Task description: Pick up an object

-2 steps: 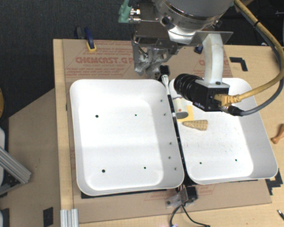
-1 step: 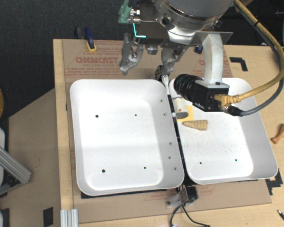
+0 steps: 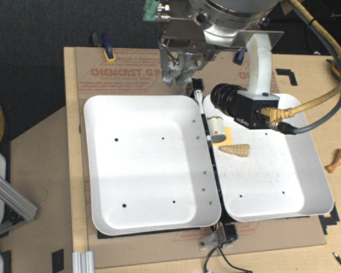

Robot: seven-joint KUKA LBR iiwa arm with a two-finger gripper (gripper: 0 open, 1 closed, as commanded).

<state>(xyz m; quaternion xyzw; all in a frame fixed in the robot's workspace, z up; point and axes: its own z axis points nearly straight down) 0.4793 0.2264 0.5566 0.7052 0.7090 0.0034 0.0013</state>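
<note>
We see the hand (image 3: 181, 73) at upper centre, above the bins' back edge; can't tell its opening, nothing visibly held. Cone-shaped object (image 3: 235, 150) lies in the right bin (image 3: 307, 192) near the divider, beside a white cylinder (image 3: 216, 129), so reachable.

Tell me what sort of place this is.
Probably a robotics lab test bench: two white bins sit side by side on a board clamped to the bench, a grey robot arm hangs above them, and cables trail across.

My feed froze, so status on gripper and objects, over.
Gripper over bench edge behind left bin, grip unclear. Cone-shaped piece, small cylinder in right bin, untouched. Black camera unit overhangs them.
</note>
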